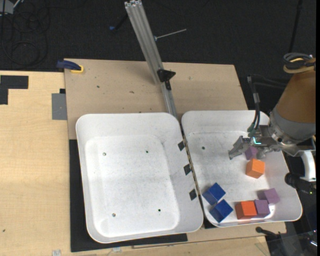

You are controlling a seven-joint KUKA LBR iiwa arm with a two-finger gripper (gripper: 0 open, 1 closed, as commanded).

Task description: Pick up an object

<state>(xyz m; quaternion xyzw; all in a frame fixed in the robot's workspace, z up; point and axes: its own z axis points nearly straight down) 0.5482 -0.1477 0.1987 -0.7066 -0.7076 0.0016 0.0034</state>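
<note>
Purple, a small block [250, 153] sat right at the gripper [246, 149] in the right bin [224, 122], right of centre in the frame. Whether it was truly pinched between the fingers or merely beside them could not be told, nor how wide the pincer stood. Just below lay an orange block [255, 168]. Two blue blocks [217, 200] and a mixed cluster [257, 204] lay along the bin's lower edge. By my judgement, the pick was under way, with the lift not yet shown.
</note>
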